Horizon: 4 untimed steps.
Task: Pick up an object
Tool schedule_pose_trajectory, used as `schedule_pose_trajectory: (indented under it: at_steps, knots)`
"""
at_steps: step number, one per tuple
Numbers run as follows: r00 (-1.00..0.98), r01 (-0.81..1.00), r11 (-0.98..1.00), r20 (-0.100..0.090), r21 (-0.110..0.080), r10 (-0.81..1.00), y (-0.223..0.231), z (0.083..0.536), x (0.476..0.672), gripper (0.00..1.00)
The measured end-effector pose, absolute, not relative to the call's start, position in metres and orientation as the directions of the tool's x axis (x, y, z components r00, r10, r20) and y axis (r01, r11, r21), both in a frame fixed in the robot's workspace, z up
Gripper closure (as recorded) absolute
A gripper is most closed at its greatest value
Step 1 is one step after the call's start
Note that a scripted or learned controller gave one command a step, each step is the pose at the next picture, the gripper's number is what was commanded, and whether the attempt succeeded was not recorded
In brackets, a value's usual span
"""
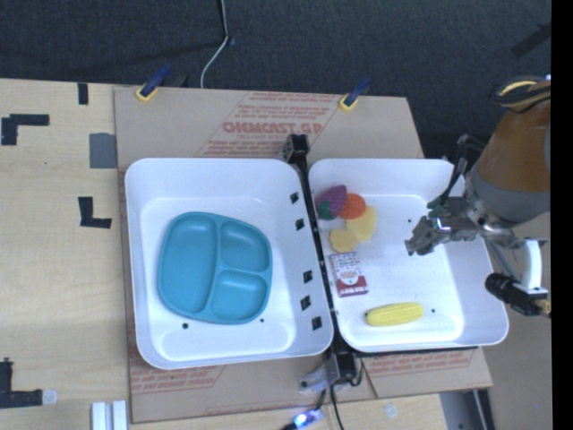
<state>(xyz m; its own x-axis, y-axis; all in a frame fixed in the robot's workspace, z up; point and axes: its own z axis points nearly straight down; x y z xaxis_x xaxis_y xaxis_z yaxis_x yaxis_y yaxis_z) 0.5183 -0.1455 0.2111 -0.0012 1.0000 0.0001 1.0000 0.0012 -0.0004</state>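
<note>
The right bin (448, 267) holds a yellow corn cob (394, 313) near its front, a small red and white packet (347, 274) by its left wall, and a cluster of toy food at the back left: a purple piece (332, 199), an orange piece (355, 206) and a yellow piece (353, 232). My gripper (424, 241) hangs over the right middle of this bin, right of the cluster and above the corn. Nothing shows between its fingertips.
The left bin (148, 330) holds a blue divided plate (215, 266). A black divider strip (309, 240) runs between the bins. Both bins rest on a cardboard sheet (269, 124). The arm's grey body (515, 177) fills the right side.
</note>
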Motion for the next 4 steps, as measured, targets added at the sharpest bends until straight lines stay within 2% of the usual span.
schedule_pose_trajectory:
  at_steps: [1, 2, 4]
  knots:
    - [-0.005, 1.0, 0.005, 0.001, -0.002, 1.0, -0.092, 0.202, 0.523, 1.0]
    - [-0.006, 1.0, 0.006, 0.001, -0.001, 1.0, -0.047, 0.211, 0.535, 1.0]
    - [-0.007, 1.0, 0.007, 0.001, -0.002, 1.0, 0.058, 0.199, 0.552, 1.0]
